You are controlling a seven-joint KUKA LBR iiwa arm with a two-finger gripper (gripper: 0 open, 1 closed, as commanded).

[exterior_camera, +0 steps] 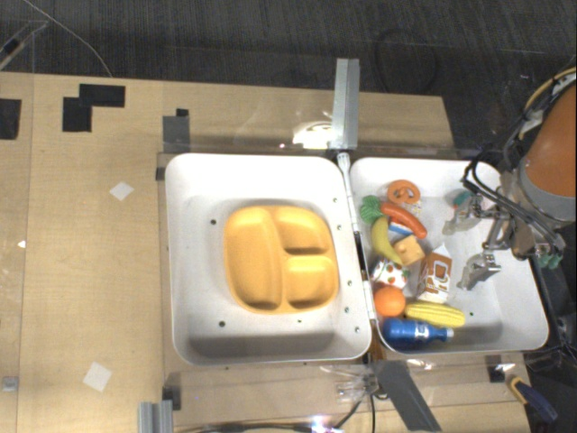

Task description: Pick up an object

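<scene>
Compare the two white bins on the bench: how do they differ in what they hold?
The left bin holds one large yellow divided tray; the right bin holds many small things, among them a banana, an orange and a blue bottle. The gripper hangs over the right bin, not the left bin. Both are shallow, white and alike in size.

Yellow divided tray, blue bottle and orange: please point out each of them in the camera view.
yellow divided tray (279,258), camera view, on its central ridge.
blue bottle (413,333), camera view, on the middle of its body.
orange (389,303), camera view, on its top surface.
</scene>
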